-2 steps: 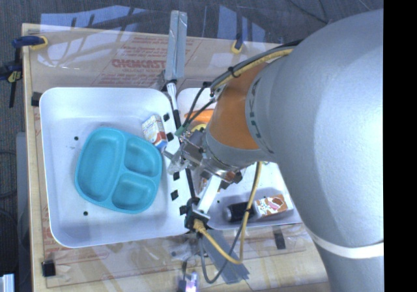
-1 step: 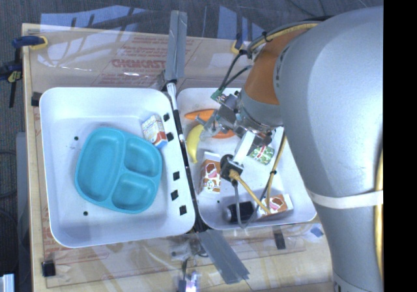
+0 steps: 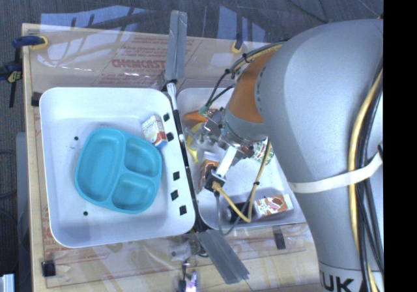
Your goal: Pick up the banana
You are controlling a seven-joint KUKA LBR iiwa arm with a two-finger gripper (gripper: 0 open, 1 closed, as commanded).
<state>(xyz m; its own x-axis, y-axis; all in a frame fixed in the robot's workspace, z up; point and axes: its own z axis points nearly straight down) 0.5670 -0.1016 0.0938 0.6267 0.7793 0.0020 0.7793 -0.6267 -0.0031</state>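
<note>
We see the gripper [image 3: 208, 131] low in the right bin [image 3: 296, 216], near its left wall, but we cannot tell how far it is open or whether it holds anything. A yellow sliver, seemingly the banana [image 3: 189, 143], lies against that wall just beside it. A blue plate [image 3: 118, 169] fills the left bin [image 3: 58, 115].

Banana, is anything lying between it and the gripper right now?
Nothing visible does. The yellow banana shows as a sliver along the left wall of the right white bin, right beside the gripper. The grey arm hides much of that bin.
</note>
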